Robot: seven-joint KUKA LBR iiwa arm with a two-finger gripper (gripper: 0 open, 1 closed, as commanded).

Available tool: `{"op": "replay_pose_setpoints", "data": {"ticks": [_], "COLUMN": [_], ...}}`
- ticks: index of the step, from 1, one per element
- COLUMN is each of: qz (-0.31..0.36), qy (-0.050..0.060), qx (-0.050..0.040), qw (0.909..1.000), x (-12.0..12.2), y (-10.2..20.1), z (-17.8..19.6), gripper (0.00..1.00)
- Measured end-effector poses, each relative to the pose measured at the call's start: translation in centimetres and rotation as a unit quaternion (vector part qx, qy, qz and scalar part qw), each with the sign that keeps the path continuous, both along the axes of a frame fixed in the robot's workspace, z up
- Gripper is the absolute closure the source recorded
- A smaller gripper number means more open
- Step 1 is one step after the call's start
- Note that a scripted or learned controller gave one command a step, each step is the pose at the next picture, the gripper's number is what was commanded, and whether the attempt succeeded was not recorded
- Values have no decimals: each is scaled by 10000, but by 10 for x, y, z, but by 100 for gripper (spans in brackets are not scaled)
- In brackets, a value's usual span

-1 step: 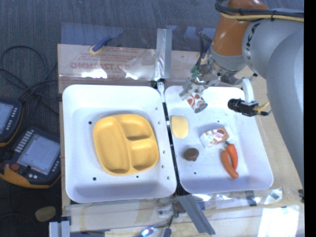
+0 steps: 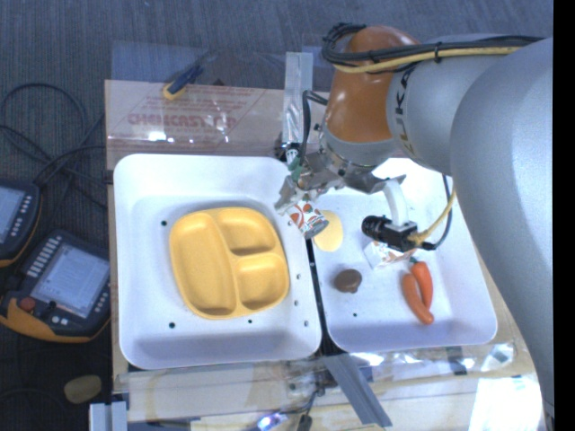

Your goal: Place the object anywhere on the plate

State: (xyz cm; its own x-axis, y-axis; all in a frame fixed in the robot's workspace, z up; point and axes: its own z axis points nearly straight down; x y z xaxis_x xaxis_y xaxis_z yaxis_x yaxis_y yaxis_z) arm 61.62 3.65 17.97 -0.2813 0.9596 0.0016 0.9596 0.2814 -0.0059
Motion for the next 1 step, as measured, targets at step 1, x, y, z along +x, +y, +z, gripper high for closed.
{"op": "replay_pose_setpoints", "data": {"ticks": [1], "qz": [-3], "qy": [0], "qx": [1], "qw": [10000], "x": [0], "y": [0], "z": [0], "gripper": [0]}}
